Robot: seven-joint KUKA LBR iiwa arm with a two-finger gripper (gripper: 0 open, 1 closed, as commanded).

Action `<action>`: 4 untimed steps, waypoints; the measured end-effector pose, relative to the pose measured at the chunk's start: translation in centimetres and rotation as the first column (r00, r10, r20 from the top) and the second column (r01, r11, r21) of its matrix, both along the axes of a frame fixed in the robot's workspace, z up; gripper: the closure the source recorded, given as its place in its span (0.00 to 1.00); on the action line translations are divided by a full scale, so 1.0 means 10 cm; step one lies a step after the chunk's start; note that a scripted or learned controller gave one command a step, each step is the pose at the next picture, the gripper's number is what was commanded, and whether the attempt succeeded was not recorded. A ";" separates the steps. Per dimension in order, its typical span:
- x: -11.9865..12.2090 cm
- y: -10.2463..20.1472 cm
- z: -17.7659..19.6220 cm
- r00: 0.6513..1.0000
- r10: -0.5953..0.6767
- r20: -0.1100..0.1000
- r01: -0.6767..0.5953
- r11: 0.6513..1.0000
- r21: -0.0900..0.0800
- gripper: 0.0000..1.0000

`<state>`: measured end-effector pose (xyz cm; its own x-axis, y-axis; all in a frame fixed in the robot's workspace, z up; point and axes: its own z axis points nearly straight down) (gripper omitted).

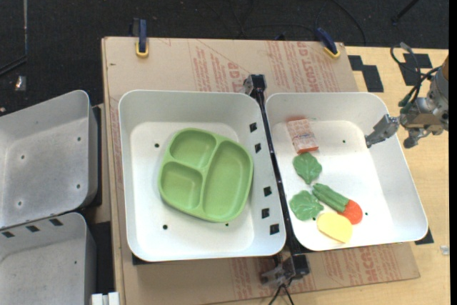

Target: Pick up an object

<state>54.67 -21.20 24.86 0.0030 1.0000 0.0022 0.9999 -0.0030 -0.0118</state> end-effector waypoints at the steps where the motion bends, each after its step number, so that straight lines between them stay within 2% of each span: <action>1: 0.03 0.01 0.07 1.000 0.004 0.012 -0.004 1.000 -0.003 0.00; 2: 0.03 0.08 -0.38 1.000 0.003 0.008 -0.003 1.000 -0.001 0.00; 4: -0.02 0.17 -1.53 1.000 0.002 0.007 -0.002 1.000 -0.001 0.00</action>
